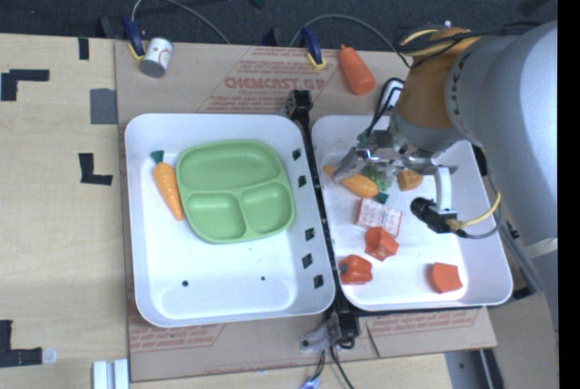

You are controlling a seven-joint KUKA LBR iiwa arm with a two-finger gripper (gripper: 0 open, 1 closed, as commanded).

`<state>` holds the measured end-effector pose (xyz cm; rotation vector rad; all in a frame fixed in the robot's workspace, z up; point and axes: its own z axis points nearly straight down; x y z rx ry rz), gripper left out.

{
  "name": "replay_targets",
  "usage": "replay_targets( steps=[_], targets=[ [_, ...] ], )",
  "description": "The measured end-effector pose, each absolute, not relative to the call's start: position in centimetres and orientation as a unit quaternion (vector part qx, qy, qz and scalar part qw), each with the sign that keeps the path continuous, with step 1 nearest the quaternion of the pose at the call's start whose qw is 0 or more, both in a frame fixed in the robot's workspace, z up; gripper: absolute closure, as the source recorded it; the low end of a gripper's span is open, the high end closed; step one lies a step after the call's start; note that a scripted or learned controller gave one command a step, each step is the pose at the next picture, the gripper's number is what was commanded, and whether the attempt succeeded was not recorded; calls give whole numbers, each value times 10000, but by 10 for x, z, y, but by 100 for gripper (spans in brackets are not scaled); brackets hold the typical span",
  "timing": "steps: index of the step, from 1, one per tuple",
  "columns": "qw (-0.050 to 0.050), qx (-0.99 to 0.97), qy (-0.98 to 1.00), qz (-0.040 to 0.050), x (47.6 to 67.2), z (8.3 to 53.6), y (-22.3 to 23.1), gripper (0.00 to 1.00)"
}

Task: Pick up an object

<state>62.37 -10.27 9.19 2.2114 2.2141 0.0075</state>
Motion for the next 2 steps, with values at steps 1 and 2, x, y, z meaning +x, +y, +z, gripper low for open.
replay_targets(
  steps=[1,2],
  targets=[
    [58,7070,7072,18,627,92,-102,0],
    [76,7061,7080,42,625,92,-102,0]
  ],
)
